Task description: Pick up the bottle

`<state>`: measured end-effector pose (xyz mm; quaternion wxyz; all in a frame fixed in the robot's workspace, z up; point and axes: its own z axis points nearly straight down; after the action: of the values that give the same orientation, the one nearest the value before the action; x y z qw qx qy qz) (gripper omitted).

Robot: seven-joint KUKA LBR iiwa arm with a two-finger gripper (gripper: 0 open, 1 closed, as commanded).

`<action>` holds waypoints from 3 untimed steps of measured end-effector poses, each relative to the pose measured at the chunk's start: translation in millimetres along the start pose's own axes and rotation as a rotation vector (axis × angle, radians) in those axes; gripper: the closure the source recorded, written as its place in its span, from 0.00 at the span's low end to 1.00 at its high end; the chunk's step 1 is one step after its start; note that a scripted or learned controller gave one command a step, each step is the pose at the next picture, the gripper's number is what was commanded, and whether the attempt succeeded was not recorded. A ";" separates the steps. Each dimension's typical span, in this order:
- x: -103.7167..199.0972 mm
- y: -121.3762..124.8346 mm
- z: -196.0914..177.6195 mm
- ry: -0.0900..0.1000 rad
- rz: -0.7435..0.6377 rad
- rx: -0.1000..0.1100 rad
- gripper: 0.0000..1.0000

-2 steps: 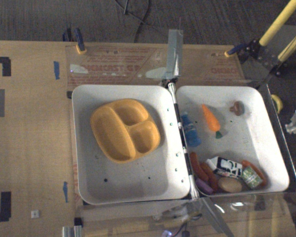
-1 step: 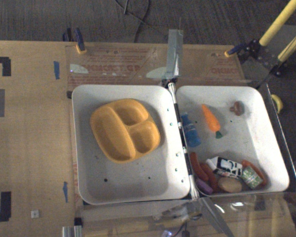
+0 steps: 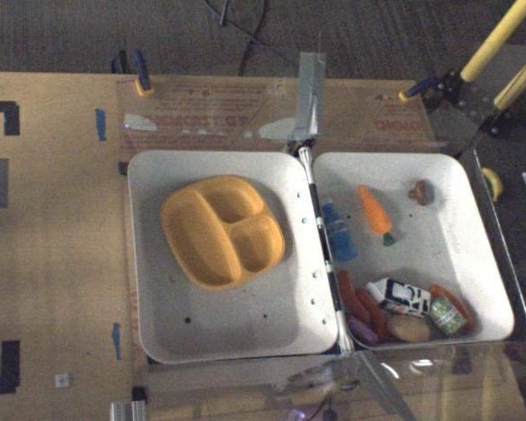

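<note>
While the bottle point(image 3: 337, 231) lies untouched in the right bin point(image 3: 473, 235), the step in hand reads as the approach: nothing has closed on it, and the state of the tool cannot be told from this view.

Item, task object: small blue bottle, lying on its side on the floor of the right bin, hard against that bin's left wall, just beside the divider between the two bins. Long axis: runs near to far along the wall, tilted slightly. Cap end appears to point toward the far edge of the bench; the wider body sits nearer the camera. This is a judgement, as the cap is small.

Item, neighbours: carrot point(image 3: 376, 211), near to its right, apart from it; red sausage-like pieces point(image 3: 358, 303) near its lower end, seemingly not touching.

Item, left bin point(image 3: 149, 261): holds a yellow divided plate point(image 3: 223, 231).

Next move, as judged: descend over the bottle's middle, fingers set across its short axis. The adjoining wall leaves little room for the finger on that side.
</note>
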<state>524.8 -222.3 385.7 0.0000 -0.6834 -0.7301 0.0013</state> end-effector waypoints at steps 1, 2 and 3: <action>9.7 -35.5 3.9 0.003 -0.044 0.004 1.00; 2.1 -44.5 40.6 0.003 0.006 0.004 1.00; 2.2 -44.5 86.4 0.004 -0.185 0.003 1.00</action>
<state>480.1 -223.3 299.4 0.0025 -0.6129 -0.7902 0.0009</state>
